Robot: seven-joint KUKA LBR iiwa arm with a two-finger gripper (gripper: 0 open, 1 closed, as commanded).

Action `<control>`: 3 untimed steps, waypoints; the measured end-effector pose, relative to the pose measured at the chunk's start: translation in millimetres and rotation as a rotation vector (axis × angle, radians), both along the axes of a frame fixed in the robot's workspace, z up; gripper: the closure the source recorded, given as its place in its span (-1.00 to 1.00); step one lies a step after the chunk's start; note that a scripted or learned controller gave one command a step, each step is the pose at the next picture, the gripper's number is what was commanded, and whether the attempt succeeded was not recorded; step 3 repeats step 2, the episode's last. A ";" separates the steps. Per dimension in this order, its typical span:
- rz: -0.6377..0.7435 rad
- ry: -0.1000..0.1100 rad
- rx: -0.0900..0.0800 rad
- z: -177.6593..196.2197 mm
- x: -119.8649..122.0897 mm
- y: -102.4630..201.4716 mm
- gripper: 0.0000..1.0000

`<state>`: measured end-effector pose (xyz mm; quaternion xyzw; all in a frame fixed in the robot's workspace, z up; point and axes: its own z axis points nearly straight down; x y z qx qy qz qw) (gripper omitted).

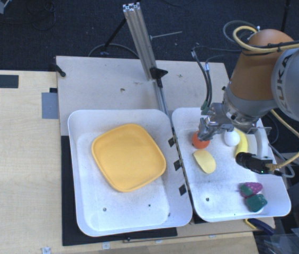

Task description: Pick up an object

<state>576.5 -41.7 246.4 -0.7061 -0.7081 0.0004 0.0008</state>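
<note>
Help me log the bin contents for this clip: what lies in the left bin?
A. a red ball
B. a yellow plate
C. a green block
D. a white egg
B: a yellow plate lies flat in the left bin, while the small items, such as the green piece and the white egg-like thing, sit in the right bin.

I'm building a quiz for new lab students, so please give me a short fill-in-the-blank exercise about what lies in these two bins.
1. The yellow plate lies in the ____ bin.
2. The gripper hangs right over the ____ round object.
3. The purple object touches a ____ one near the right bin's front corner.
4. The white ball lies in the ____ bin.

Missing words: left; orange; green; right
</note>
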 end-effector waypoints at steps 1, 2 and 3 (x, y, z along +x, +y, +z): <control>0.000 -0.001 0.000 1.6 8.3 43.9 1.00; -0.001 -0.001 -0.001 1.2 17.2 87.4 1.00; -0.001 -0.001 -0.001 1.2 17.2 87.4 1.00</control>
